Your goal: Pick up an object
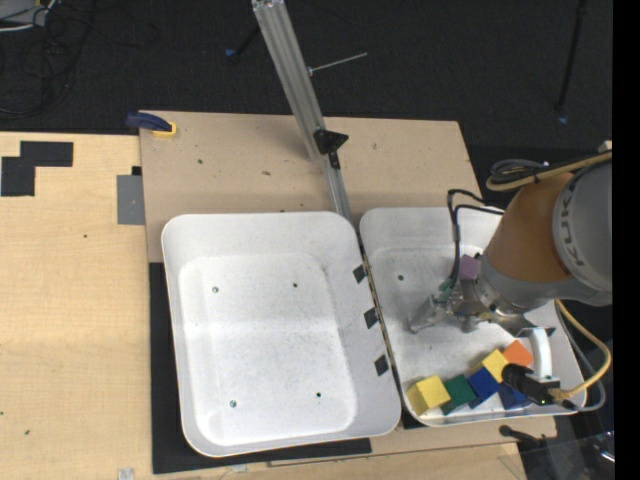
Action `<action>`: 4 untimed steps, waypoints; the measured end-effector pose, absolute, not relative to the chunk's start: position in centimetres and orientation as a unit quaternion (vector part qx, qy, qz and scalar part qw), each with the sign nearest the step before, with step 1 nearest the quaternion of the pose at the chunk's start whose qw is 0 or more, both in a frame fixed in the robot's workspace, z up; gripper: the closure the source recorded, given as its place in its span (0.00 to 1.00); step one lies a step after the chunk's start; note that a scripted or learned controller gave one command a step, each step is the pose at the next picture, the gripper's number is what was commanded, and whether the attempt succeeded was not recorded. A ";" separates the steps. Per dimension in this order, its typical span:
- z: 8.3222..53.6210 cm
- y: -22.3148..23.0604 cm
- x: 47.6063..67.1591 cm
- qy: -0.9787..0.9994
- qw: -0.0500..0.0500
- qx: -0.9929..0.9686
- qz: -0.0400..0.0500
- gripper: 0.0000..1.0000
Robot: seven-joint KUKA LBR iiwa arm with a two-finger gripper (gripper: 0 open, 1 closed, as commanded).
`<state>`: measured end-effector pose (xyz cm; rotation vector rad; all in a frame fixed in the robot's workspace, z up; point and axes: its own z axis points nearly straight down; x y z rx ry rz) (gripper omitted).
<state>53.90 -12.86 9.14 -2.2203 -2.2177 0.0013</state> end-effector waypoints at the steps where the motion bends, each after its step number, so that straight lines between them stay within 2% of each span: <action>1: 10.2 -13.0 53.9 -0.704 0.003 -0.711 0.000 1.00; 3: 19.5 -12.1 53.8 -0.707 0.000 -0.707 -0.001 1.00; 4: 24.4 -12.7 54.7 -0.707 -0.001 -0.707 -0.001 1.00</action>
